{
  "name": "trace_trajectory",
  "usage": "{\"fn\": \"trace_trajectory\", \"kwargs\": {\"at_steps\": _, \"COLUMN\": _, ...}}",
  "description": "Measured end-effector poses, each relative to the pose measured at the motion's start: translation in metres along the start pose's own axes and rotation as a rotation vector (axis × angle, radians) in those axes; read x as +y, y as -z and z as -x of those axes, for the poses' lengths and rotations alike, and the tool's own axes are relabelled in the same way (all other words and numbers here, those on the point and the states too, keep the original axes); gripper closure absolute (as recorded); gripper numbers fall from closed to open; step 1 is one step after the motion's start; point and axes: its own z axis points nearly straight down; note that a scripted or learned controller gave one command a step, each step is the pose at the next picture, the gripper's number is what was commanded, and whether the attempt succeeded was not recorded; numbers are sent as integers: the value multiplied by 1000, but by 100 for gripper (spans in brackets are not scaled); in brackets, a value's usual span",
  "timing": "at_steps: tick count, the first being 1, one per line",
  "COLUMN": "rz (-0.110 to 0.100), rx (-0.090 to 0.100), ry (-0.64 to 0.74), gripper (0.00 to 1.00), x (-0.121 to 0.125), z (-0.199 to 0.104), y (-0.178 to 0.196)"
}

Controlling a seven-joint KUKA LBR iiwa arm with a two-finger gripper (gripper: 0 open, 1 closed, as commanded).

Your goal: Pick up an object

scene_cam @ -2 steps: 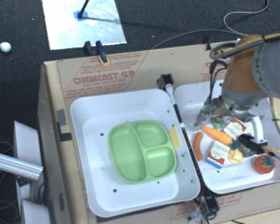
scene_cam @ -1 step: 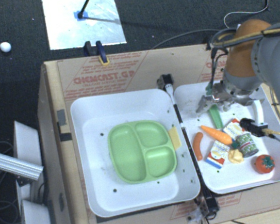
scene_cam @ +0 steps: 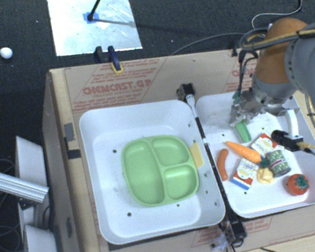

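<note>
My gripper [scene_cam: 240, 115] hangs over the back left part of the right bin [scene_cam: 216, 108], just above a small green block [scene_cam: 243, 132]. Nothing shows between the gripper and the block to tell contact. In front of the block lie an orange carrot [scene_cam: 243, 150], a red-orange sausage shape [scene_cam: 223, 163], a red, white and blue packet [scene_cam: 244, 174], a second packet [scene_cam: 263, 144], a green-labelled can [scene_cam: 278, 163], a yellow piece [scene_cam: 265, 176] and a red tomato [scene_cam: 296, 184].
The left bin [scene_cam: 103, 136] holds a green divided plate [scene_cam: 158, 169] with a small yellow block [scene_cam: 197, 155] at its right edge. A black divider [scene_cam: 200, 128] runs between the bins. The grey arm [scene_cam: 307, 70] crosses the right bin's back right corner.
</note>
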Motion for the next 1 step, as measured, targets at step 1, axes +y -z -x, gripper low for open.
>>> {"fn": "trace_trajectory", "kwargs": {"at_steps": 1, "rz": 0, "rx": 1, "ry": -2, "gripper": 100, "x": -44, "z": -42, "y": 126}}
